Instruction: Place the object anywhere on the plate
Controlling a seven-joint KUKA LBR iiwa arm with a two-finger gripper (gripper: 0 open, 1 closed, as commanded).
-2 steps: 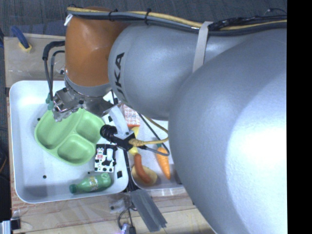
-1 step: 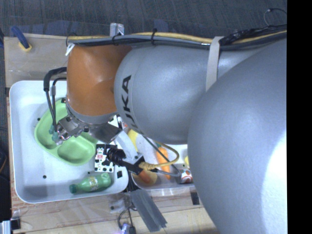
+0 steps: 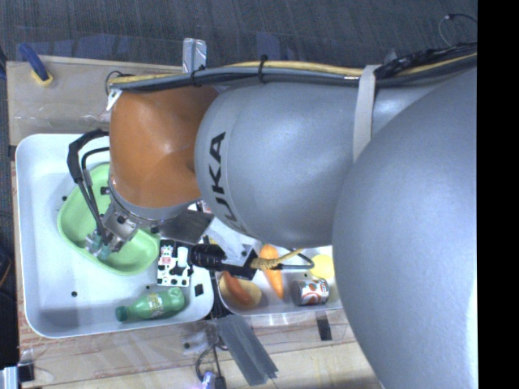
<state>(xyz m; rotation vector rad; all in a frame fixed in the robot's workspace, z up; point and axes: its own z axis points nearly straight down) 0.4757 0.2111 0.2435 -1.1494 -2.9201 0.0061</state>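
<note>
Claw [image 3: 104, 245] hangs low over the green plate [image 3: 77, 217] in the left bin [image 3: 36, 217], placed for a drop; whether it grips the object I cannot tell. Nearby, a green bottle [image 3: 152, 305] lies beside the plate.

Big grey arm [image 3: 324, 160] stretched over the two bins

Its gripper [image 3: 105, 245] sits low over the green plate [image 3: 77, 217] in the left bin [image 3: 36, 217]; a green bottle [image 3: 152, 305] lies nearby.

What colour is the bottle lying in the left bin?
The plastic bottle is green with a pale label, seen in the camera view.
</note>
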